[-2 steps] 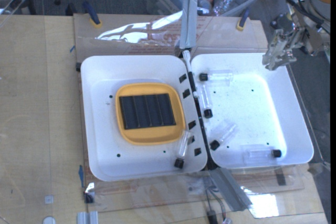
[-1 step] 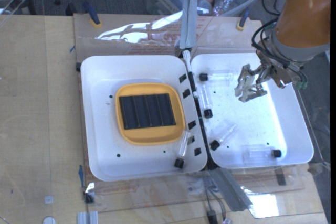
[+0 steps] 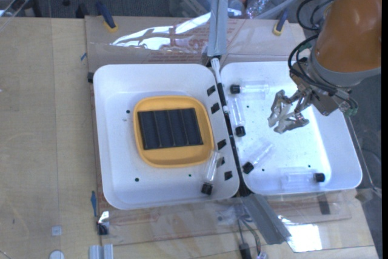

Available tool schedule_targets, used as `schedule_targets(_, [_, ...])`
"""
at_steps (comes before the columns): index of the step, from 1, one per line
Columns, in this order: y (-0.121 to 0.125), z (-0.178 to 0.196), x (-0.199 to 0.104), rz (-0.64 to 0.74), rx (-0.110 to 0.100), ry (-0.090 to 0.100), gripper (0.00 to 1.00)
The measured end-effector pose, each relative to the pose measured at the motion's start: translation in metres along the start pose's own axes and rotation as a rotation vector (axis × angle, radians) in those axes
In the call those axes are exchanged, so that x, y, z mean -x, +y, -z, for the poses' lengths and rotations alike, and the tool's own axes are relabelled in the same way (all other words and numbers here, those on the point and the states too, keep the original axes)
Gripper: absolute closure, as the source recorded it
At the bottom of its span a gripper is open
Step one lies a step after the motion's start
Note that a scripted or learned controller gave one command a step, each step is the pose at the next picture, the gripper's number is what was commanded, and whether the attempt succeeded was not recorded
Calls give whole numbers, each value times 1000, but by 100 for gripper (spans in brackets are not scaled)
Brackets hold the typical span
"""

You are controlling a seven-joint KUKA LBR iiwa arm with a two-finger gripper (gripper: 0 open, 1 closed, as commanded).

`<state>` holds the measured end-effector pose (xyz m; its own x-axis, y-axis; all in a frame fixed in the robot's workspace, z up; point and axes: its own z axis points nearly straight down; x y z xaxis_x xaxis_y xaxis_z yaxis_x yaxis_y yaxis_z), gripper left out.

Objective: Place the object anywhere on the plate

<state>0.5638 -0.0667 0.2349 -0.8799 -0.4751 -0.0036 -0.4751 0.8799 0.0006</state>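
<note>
The gripper (image 3: pixel 286 117) is being held over the right bin (image 3: pixel 339 154), fingers apart, nothing clamped. Clear tubes (image 3: pixel 259 154) are lying below it, well right of the yellow plate (image 3: pixel 174 129). One tube should be straddled squarely before closing.

Glossy yellow plastic plate (image 3: pixel 173 156), smooth white bins (image 3: pixel 109 130), clear plastic tubes (image 3: pixel 254 89)

Two bins side by side on table (image 3: pixel 42 130): left bin (image 3: pixel 112 148) holds plate (image 3: pixel 174 129) at its middle w/ a tube (image 3: pixel 210 173) near its right wall, right bin (image 3: pixel 339 154) holds several tubes (image 3: pixel 250 89), gripper (image 3: pixel 285 113) above it.
</note>
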Motion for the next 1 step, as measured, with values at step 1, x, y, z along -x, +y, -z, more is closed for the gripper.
schedule_targets(1, [34, -35, -38, 117, 0, 1, 100])
